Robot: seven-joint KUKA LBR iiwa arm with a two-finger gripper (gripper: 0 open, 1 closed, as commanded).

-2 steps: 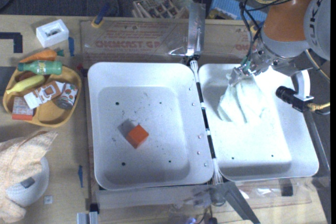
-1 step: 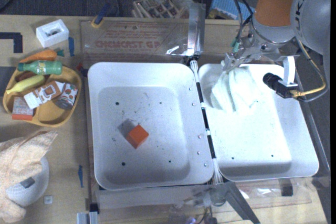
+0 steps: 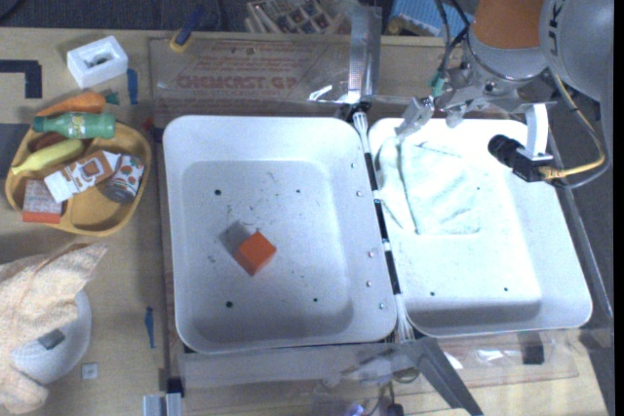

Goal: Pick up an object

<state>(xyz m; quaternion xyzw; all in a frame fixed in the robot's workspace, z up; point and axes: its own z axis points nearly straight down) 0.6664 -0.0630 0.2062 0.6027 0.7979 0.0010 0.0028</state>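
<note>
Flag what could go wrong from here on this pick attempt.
1. The gripper sits at the far edge of the right bin, over the pale cloth; thin, flat fabric may slip out of a pinch.
2. The orange block lies in the left bin, across the divider, so reaching it risks clipping the rims.
3. The black cable fitting hangs low and could snag the cloth.

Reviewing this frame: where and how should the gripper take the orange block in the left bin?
Grip the orange block from straight above, across two opposite flat side faces. It lies alone on the left bin floor, turned diagonally to the walls, so the fingers probably need rotating to match.
</note>
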